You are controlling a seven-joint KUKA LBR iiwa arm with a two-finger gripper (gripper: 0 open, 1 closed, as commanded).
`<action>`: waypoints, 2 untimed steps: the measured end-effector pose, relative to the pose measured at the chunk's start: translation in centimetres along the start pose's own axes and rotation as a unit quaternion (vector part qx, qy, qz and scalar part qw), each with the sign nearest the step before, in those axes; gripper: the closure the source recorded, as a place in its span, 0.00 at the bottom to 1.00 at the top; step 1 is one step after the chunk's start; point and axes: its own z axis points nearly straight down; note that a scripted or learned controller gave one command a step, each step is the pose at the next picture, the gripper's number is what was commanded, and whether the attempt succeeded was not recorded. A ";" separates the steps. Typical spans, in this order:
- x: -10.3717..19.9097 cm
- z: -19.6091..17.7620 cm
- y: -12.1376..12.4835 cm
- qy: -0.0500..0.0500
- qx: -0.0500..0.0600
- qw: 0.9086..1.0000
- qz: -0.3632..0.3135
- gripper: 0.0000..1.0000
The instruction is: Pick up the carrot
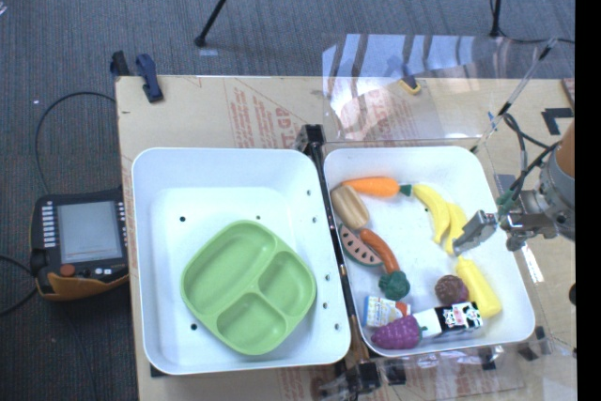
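Observation:
The carrot (373, 187), orange with a small green top, lies near the back of the right bin (476, 161). My gripper (481, 231) hangs over the right side of that bin, beside the bananas (439, 210) and well to the right of the carrot. Its fingers look spread apart with nothing between them.
The right bin also holds a bread roll (349, 207), a hot dog (378, 248), broccoli (394, 284), corn (478, 286), a brown ball (452, 288), grapes (396, 331) and a milk carton (451, 318). A green divided plate (249, 286) lies in the left bin (155, 202).

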 end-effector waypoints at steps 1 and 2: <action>5.3 14.4 7.8 0.001 0.006 0.991 0.131 0.00; -2.2 16.5 14.6 -0.001 0.000 0.989 0.145 0.00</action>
